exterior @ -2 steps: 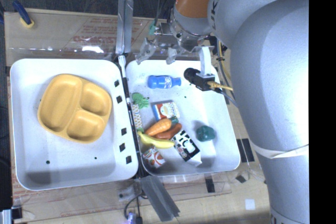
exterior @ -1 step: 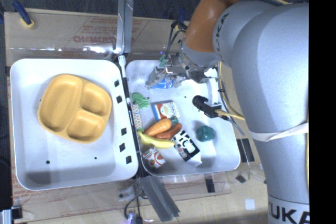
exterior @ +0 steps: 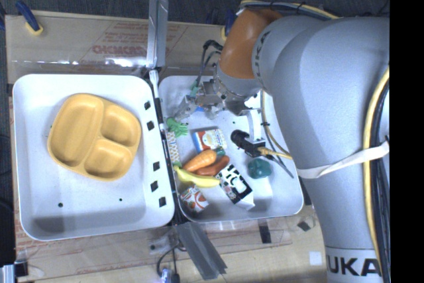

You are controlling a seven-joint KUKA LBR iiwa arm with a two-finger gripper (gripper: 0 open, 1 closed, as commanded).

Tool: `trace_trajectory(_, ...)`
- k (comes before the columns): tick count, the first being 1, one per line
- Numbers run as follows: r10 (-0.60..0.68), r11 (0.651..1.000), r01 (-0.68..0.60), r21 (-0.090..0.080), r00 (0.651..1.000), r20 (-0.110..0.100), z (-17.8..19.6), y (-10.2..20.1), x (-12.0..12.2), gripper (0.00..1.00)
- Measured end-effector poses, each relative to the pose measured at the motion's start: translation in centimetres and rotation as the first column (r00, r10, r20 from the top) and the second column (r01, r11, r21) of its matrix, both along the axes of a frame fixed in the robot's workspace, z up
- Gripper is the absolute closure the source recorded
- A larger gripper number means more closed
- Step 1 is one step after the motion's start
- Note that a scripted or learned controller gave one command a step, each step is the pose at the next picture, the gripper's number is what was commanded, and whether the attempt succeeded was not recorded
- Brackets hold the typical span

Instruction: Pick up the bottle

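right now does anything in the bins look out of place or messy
Nothing looks spilled or broken. The right bin is crowded: carrot, banana and a small carton lie jumbled and touching. In the left bin, the yellow divided plate sits askew to the walls. The pincer hangs over the right bin's far end.

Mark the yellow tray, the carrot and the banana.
yellow tray [exterior: 94, 136], camera view, its middle ridge.
carrot [exterior: 201, 160], camera view, mid-body.
banana [exterior: 193, 177], camera view, middle of its curve.

Bulky grey arm [exterior: 331, 96] — orange band [exterior: 242, 43], black KUKA lettering [exterior: 352, 266].
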State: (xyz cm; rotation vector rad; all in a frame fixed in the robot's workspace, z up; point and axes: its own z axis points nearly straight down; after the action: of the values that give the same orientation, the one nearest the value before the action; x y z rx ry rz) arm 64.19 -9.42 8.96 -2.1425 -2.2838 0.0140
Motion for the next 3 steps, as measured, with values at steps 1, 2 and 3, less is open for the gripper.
trace_trajectory(1, 0.006, 1.0, -0.006, 0.001, 1.0, 0.002, 1.1, 0.2, 0.1, 1.0)
trace_trajectory(2, -0.454, 0.891, 0.453, -0.008, 0.891, -0.017, -0.4, -0.4, 0.8, 1.0)
trace_trajectory(3, -0.689, 0.725, 0.689, 0.0, 0.725, 0.011, 14.6, 2.2, 1.5, 1.0)
